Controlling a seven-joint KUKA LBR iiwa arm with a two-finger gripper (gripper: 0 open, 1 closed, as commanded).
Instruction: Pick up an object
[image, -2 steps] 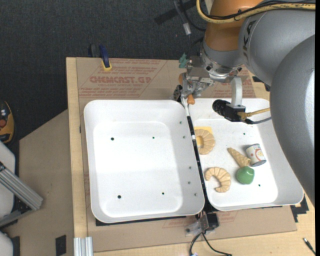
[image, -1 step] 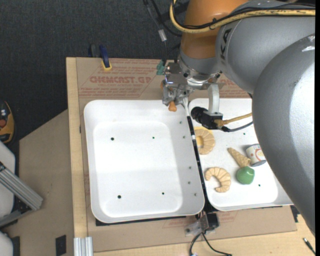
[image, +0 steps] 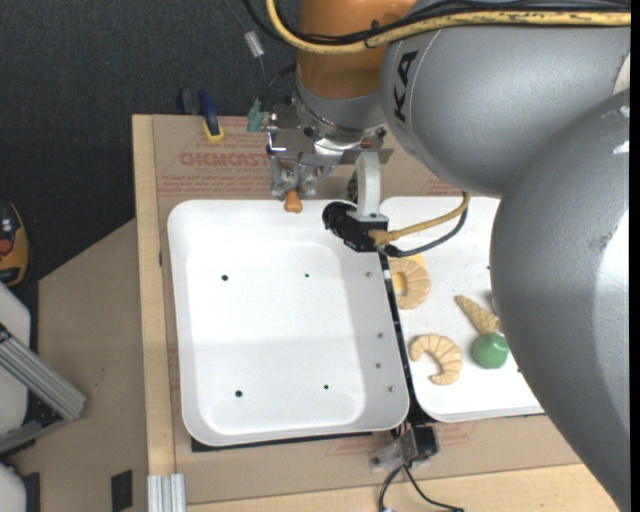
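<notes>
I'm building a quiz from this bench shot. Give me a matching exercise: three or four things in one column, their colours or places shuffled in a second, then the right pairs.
Things:
1. ball
2. croissant
3. left bin
4. band on the arm

Descriptions:
A. orange
B. green, in the right bin
C. white, with small dark dots
D. tan and curved, left of the ball

Pairs: 1-B, 2-D, 3-C, 4-A

The worktop (image: 160, 300) is a tan board with red lettering along its far edge. Two shallow white bins rest directly on it, side by side and touching: the left bin (image: 280, 320) and the right bin (image: 470, 400). A blue-and-yellow clamp (image: 209, 115) grips the worktop's far edge.
</notes>
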